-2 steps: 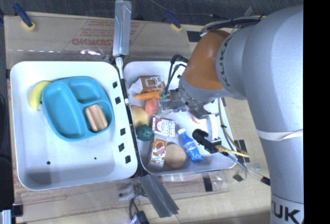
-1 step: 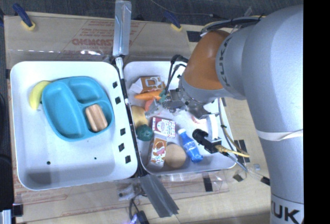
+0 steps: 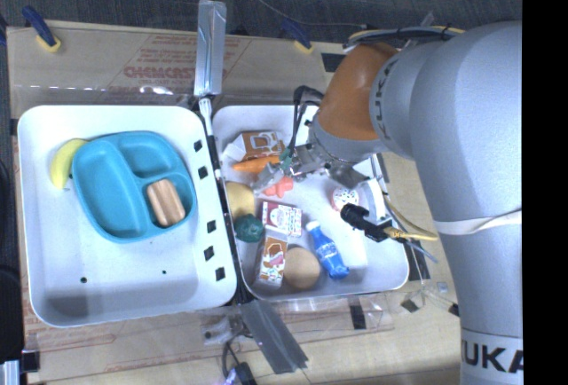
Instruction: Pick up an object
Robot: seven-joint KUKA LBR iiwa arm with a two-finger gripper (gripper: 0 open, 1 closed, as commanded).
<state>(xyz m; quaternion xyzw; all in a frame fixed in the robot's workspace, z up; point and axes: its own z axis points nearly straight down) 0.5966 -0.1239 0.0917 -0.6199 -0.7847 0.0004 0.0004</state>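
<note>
The grey two-finger gripper (image 3: pixel 297 163) hangs low over the right-hand shallow white bin (image 3: pixel 390 272), just beside the slim orange carrot-shaped toy (image 3: pixel 256 166) and the small pink toy piece (image 3: pixel 282 187) (likely the objects within reach); to pick well it should descend squarely over one item and avoid nudging the brown-printed carton (image 3: pixel 260 144). Whether it is released or clenched I cannot tell; the bulky wrist hides the bin's far right side.

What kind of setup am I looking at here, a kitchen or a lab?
Most likely a robot grasping test bench, not a kitchen: two shallow white bins clamped to a taped board, toy food such as the banana and blue bottle, and a KUKA arm reaching in.
</note>
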